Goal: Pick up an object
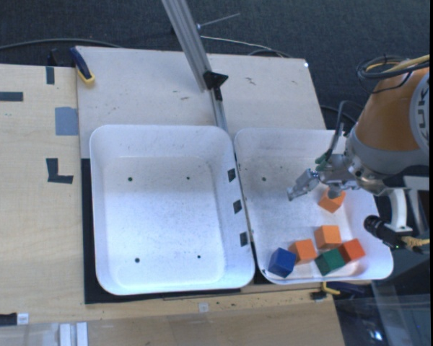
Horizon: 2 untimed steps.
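Note:
My gripper hangs over the right bin, near its right wall, and looks open. One finger sticks out to the left and the other sits beside a small orange block. That block lies just below the right finger, not between the two. Several more blocks are clustered at the bin's front right: an orange one, another orange one, a red-orange one, a green one and a blue one.
The left bin stands beside the right one, with a shared rim in the middle. A slanted metal rail reaches down from the top to the bins' back edge. The arm's orange band is at the right.

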Each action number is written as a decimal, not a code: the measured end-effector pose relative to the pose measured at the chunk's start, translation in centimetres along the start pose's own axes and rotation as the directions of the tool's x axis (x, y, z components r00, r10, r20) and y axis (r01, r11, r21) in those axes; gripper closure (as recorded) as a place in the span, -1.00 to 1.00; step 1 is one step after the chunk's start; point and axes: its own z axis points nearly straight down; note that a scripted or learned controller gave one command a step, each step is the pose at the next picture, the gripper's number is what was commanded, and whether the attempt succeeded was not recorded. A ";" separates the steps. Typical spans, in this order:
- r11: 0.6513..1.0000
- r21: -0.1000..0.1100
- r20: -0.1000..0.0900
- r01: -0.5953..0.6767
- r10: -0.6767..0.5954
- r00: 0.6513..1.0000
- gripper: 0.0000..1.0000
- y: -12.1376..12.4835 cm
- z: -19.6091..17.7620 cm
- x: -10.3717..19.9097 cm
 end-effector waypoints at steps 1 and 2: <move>1.000 0.006 0.003 -0.007 0.007 1.000 -1.00 0.4 7.2 -7.4; 1.000 0.006 -0.002 0.000 0.000 1.000 -1.00 -1.1 12.1 -3.8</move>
